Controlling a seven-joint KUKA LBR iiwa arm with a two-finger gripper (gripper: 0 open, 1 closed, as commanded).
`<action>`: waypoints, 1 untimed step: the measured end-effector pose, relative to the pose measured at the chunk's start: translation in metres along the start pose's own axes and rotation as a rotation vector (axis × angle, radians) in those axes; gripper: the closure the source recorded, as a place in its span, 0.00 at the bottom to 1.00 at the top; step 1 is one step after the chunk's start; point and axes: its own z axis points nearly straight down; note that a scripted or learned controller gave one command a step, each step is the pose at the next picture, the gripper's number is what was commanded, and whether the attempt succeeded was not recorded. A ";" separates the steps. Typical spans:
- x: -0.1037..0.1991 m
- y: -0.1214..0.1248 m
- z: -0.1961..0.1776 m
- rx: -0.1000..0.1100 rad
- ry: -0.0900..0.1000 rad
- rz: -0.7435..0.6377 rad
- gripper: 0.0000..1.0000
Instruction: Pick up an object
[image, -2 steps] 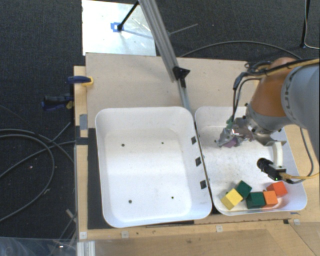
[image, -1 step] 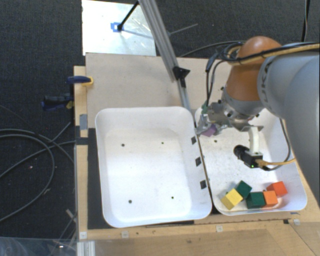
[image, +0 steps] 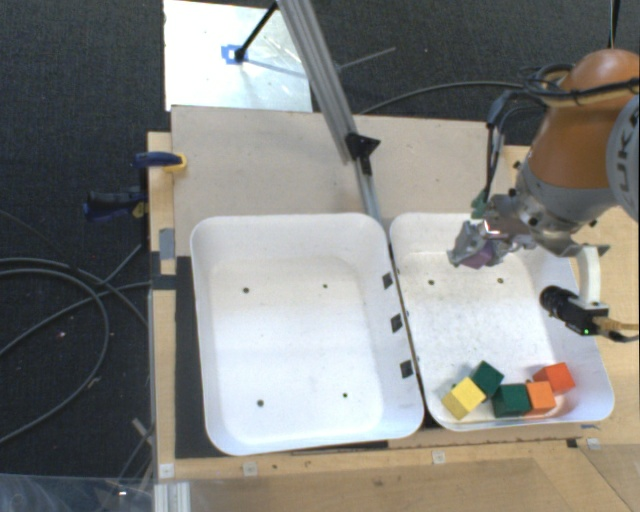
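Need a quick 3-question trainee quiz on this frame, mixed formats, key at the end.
1. True or false: the blocks lie in the left bin.
2. Multiple choice: where in the right bin do the blocks sit? A) far edge B) centre C) near edge, toward the right corner
3. Fill in: the block at the left end of the cluster is ____.

Key:
1. False. The yellow block, two green blocks and two orange blocks all lie in the right bin.
2. C. The claw hangs over that bin's far part, apart from the cluster.
3. Yellow.
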 end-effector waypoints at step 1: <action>0.085 -0.029 0.051 0.014 0.006 -0.015 1.00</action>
